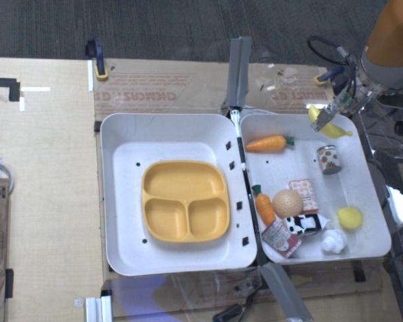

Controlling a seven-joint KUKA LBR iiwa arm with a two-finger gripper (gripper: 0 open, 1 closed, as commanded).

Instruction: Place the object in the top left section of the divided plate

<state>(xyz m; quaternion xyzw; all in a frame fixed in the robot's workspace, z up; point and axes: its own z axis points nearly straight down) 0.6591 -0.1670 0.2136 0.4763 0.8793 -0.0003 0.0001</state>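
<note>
The yellow divided plate (185,200) lies in the left bin (121,180). It has one wide section at the back and two smaller ones at the front, all bare. My gripper (337,107) hangs over the back right corner of the right bin (369,200), under the orange-banded wrist (391,25). A yellow banana (330,126) lies directly beneath and against the gripper's tip. Whether the gripper grasps the banana is unclear from this angle.
The right bin also holds a carrot (266,143) at the back, a small can (328,159), a tan ball (287,202), a second carrot (264,207), a lemon (350,217), a white lump (333,242) and snack packets (282,237). A grey divider (238,72) stands between the bins.
</note>
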